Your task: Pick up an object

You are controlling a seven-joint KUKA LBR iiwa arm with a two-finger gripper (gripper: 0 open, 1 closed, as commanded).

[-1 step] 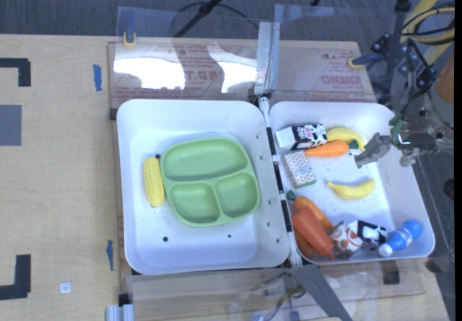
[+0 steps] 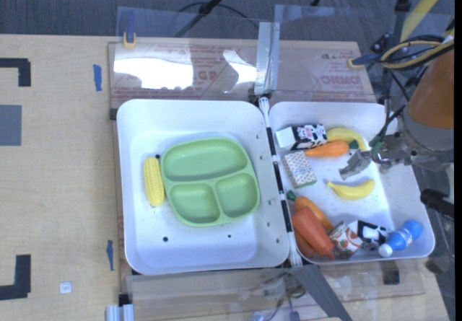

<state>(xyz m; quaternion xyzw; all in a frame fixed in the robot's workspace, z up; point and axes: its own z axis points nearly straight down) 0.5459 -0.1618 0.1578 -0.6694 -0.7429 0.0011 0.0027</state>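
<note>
Banana (image 2: 352, 188) lies right of centre in the right bin (image 2: 417, 200), just below the gripper (image 2: 356, 163). It looks like a light, hard, slick plastic toy, so I'd take it across its thick middle. A carrot (image 2: 329, 149) sits just above-left. The arm comes in from the right edge, wrist low over the bin, and whether the tool is open or closed I cannot tell.

the divided plate (image 2: 209, 181) sits mid-frame in the left bin (image 2: 137, 121), an ear of corn (image 2: 153, 180) just left of it. in the right bin (image 2: 422, 229), a carrot (image 2: 328, 150) lies above a banana (image 2: 352, 188); a bottle (image 2: 401, 237) lies at lower right.
</note>
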